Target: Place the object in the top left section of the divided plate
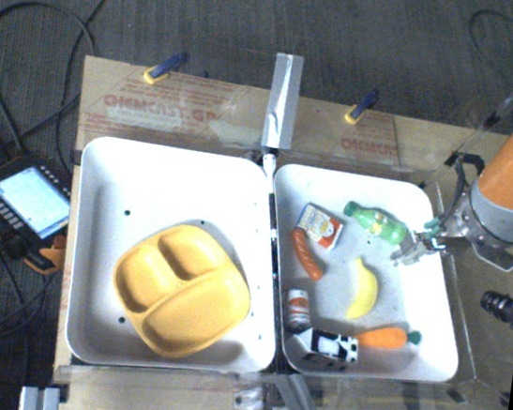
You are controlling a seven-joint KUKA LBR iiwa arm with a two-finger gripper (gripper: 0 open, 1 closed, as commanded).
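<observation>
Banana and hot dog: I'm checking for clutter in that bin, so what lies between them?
In the camera view, bare white bin floor lies between the hot dog and the banana; they sit apart.

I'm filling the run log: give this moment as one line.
gripper: right bin, beside green bottle | divided plate: left bin | banana, carrot: right bin

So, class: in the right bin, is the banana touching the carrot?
Apart. The camera view shows a strip of bare white bin floor between the banana and the carrot, which lies below it nearer the bin's front edge.
</observation>
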